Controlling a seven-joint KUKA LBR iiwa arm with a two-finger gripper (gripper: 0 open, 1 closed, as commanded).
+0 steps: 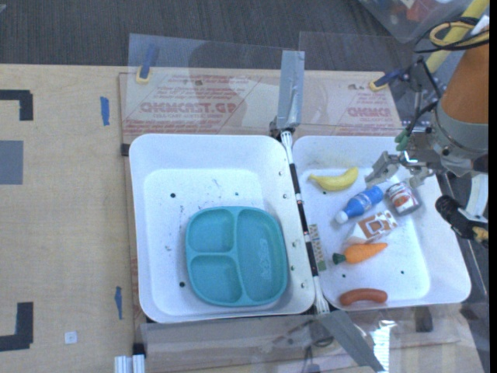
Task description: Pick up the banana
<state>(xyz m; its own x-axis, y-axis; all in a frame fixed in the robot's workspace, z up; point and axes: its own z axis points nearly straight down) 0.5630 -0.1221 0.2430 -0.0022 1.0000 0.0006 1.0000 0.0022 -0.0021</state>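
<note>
Tabletop (62, 208), light wood, carrying two white bins side by side.

Left bin (155, 162): one teal divided plate (235, 256), lower centre of the frame.

Right bin (443, 274): banana (335, 179) at its upper left; blue bottle (359, 205) just below and right of it; small can (401, 198); juice carton (377, 225); carrot (360, 252); sausage (363, 296) near the bottom rim.

Arm, right edge of the frame: pincer (400, 164) with fingers spread, above the bin's upper right, empty, right of the banana and apart from it.
</note>
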